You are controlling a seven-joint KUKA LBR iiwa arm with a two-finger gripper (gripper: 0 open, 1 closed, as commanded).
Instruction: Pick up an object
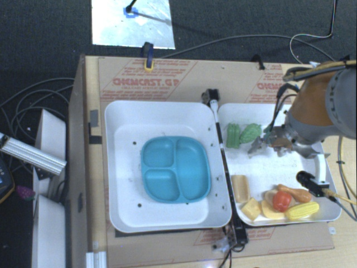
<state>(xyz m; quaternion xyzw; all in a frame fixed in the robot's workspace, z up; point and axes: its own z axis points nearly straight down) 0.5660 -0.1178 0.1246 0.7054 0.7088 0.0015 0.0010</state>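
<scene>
My gripper [260, 146] hangs low over the right bin [279, 166], in its upper middle. It is just below and right of two green leafy pieces [243, 133] lying at the bin's top left. I cannot make out whether it touches them. Along the bin's front lie a tan bread slice [240, 187], a yellow cheese wedge [251, 209], a red tomato [281, 201], an orange carrot [295, 193] and a yellow corn cob [303, 210].
The left bin [125, 149] holds a blue divided plate [175, 168]. A ridge where the two bin walls meet [219, 149] separates the bins. The grey and orange arm [318, 108] comes in over the right bin's far right corner.
</scene>
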